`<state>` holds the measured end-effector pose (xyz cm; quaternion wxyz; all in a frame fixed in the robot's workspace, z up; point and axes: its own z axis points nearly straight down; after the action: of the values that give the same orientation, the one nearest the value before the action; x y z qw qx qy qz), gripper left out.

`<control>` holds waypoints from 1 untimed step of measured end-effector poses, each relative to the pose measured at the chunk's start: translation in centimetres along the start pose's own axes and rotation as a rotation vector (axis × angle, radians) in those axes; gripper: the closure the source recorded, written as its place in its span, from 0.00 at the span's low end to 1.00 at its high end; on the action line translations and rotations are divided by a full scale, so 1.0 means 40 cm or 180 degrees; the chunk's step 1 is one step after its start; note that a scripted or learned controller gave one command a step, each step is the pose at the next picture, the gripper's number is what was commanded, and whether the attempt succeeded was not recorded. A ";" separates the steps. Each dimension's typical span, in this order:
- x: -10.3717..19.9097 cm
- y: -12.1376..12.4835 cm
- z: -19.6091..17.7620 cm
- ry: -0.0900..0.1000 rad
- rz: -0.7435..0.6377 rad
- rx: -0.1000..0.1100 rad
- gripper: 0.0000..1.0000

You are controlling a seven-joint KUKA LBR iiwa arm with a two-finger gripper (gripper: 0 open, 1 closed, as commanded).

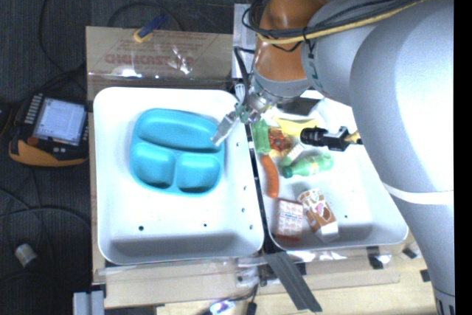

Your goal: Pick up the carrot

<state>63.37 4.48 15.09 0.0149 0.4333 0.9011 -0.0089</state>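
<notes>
The carrot (271, 175) is a slim orange stick lying lengthwise in the right bin (369, 232), close to that bin's left wall. My gripper (222, 134) hangs to the carrot's upper left, across the divide between the bins, over the right edge of the blue tray (175, 150) in the left bin (118, 232). Nothing shows in the gripper. The arm's orange band (286, 26) and grey body cover the right bin's far and right parts.
Around the carrot lie a green vegetable (259, 135), a green bottle (310, 164), a yellow piece (295, 127) and two snack packets (290, 217) (319, 209). Cardboard (158, 52) lies behind the left bin. A handheld device (55, 125) sits on the floor at left.
</notes>
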 end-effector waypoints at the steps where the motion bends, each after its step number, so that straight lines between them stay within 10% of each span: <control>1: 0.091 0.026 -0.085 0.0100 -0.0659 -0.0015 0.00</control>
<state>61.82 8.07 18.37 0.0008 0.3379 0.9412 -0.0015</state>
